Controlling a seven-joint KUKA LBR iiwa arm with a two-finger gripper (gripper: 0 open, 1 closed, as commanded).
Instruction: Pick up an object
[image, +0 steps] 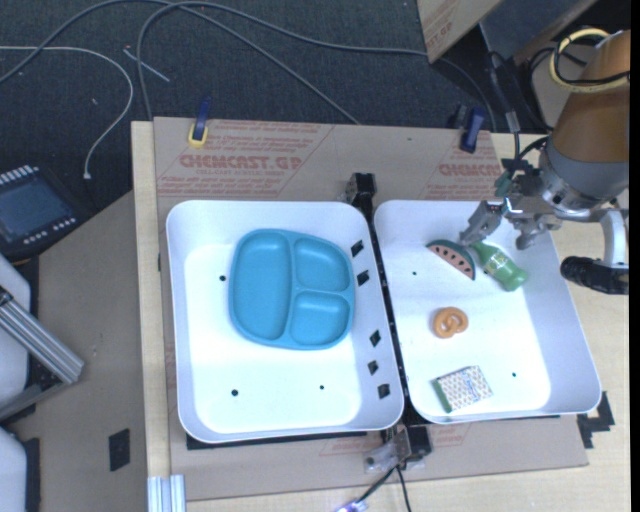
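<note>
— Where's the green bottle (503, 268)?
— In the right bin (560, 330), just below the gripper (500, 228), beside the watermelon slice (452, 258). The jaws stand open, gripping nothing.
— And the surface?
— Cardboard under both bins; a blue divided plate (292, 289) sits left. Cables trail behind.

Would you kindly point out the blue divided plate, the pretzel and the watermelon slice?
blue divided plate (292, 290): camera view, centre ridge.
pretzel (450, 322): camera view, its middle.
watermelon slice (453, 257): camera view, red flesh.

The arm (590, 130) reaches in from the right, end effector (503, 226) lowered.
</note>
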